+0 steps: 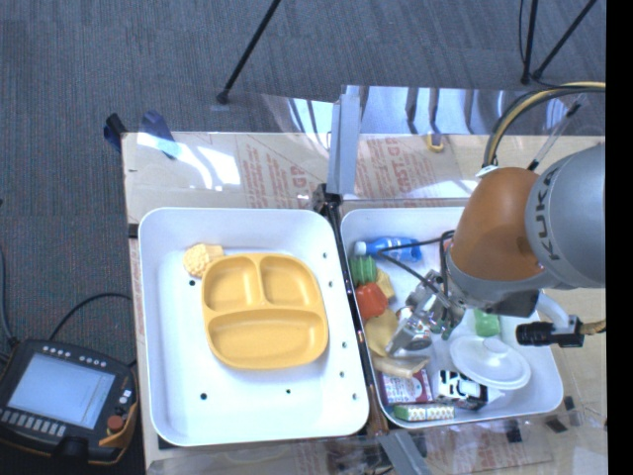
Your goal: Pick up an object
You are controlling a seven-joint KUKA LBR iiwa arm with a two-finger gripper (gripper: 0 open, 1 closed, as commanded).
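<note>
Gripper (413, 327) low over the crowded right bin (550, 400), no object between its fingers that I can make out.

I cannot tell its jaw state. Candidate objects crowd around it: red pepper (371, 301) at ten o'clock, white lidded bowl (489, 361) at four o'clock, yellow pieces beneath. Best to choose one isolated edge and descend vertically. The yellow divided plate (265, 310) lies in the left bin (163, 265).

The bench (247, 166), cardboard-topped, carries two white bins: the left bin (168, 364) at nine o'clock, the right bin (549, 389) at three.
</note>
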